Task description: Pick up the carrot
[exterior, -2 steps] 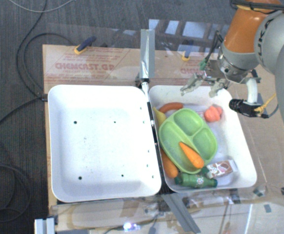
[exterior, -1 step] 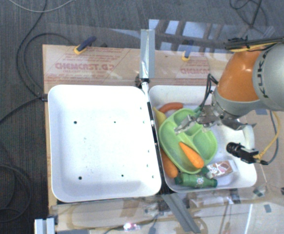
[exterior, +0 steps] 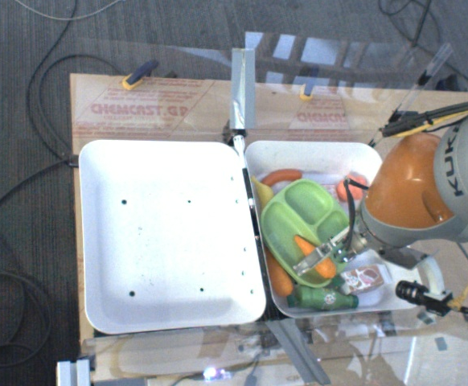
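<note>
Here, claw [exterior: 318,257] low over carrot [exterior: 313,256] in green tray [exterior: 298,203] | grip state: cannot tell | right bin [exterior: 314,149] crowded, so approach is from above.

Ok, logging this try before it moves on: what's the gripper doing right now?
Gripper: down over the green divided plate, at the carrot lying in it. Open, shut or holding: cannot be told from this view.
</note>
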Robot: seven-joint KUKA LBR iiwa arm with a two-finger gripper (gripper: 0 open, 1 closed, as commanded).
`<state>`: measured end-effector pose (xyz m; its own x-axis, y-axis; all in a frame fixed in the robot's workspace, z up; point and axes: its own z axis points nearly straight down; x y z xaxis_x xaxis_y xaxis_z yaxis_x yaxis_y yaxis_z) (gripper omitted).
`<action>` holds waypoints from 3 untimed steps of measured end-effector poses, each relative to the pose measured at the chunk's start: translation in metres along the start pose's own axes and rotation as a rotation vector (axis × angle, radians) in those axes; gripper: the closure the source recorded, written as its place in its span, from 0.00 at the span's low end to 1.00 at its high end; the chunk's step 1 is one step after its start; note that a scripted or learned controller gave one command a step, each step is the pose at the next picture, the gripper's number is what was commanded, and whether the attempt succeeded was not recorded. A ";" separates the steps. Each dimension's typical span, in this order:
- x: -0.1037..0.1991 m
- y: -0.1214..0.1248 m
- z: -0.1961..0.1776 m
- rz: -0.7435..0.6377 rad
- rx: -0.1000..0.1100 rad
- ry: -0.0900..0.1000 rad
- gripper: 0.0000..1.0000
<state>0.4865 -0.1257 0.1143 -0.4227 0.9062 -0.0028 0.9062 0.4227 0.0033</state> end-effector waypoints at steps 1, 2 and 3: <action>0.005 0.015 -0.002 -0.033 0.007 0.008 0.00; 0.001 0.015 -0.007 -0.028 0.009 0.004 1.00; 0.039 0.050 -0.079 0.046 0.009 0.005 1.00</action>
